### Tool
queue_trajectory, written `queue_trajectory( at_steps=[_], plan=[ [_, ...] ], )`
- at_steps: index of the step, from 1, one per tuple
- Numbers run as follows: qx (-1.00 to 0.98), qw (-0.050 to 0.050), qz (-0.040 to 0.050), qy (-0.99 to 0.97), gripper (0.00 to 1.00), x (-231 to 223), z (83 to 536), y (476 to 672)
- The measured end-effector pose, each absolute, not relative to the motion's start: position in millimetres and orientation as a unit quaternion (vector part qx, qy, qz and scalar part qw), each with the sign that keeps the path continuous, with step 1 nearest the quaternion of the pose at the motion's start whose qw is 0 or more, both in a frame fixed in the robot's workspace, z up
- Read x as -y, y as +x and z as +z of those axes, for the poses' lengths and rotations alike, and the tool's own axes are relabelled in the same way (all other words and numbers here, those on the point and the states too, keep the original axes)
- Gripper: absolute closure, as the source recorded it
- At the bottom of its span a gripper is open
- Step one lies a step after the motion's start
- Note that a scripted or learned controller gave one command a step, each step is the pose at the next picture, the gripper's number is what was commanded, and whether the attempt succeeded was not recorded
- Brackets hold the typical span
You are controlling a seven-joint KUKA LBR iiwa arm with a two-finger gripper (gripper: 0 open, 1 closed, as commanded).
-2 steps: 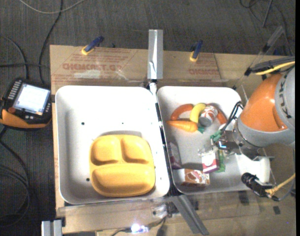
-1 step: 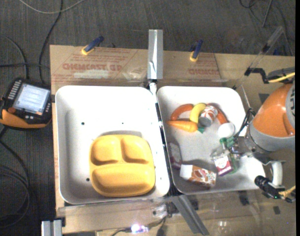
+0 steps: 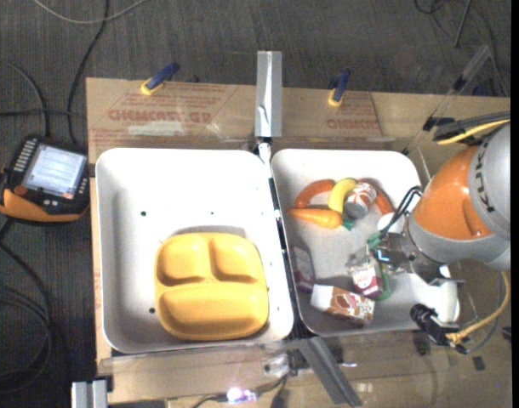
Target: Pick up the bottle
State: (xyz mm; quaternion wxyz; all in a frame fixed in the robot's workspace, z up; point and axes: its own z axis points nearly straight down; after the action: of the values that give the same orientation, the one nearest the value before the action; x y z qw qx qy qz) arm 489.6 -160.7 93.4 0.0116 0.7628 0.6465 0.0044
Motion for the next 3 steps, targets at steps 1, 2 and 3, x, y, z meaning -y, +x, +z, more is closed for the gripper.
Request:
queue_trajectory(
  at_steps=[1, 2, 3],
  plan=[
    [-0.794, 0.009, 0.0034, 0.608, 1.00, 177.8, 93.4, 489.4],
    [-0.831, -0.001, -0.0021, 0.556, 1.00, 132.1, 280.9, 562.2],
    [-0.869, 0.000, -0.0018, 0.495, 1.00, 67.1, 389.9, 555.0]
  ],
)
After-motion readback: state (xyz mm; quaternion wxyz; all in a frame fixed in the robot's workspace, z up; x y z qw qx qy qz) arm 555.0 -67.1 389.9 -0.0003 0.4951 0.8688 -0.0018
